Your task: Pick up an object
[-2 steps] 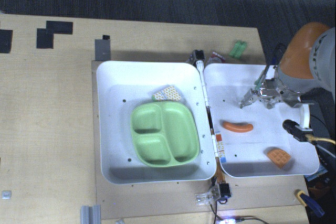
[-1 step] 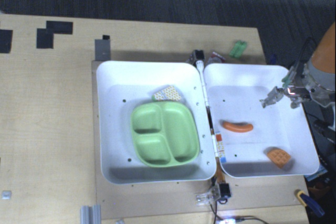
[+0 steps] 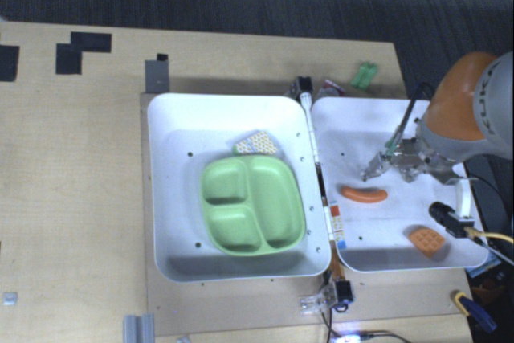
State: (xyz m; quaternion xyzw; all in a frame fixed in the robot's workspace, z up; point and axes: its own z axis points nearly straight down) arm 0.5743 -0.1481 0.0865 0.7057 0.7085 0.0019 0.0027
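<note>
An orange sausage-shaped toy (image 3: 363,194) lies in the middle of the right bin (image 3: 353,120). A small orange waffle piece (image 3: 426,240) rests near that bin's front right corner. My gripper (image 3: 376,169) hangs low in the right bin, just above and slightly right of the sausage, its fingertips pointing left and down. Nothing shows between its fingers. The grey arm with its orange band (image 3: 458,104) reaches in from the right. In the left bin (image 3: 173,173) sits a green divided plate (image 3: 251,203) with a patterned wedge (image 3: 257,143) behind it.
A green object (image 3: 364,75) and a dark clip (image 3: 303,84) lie on the bench behind the bins. Cables and a black connector (image 3: 450,218) hang over the right bin's right rim. More wiring (image 3: 337,297) sits at the front between the bins.
</note>
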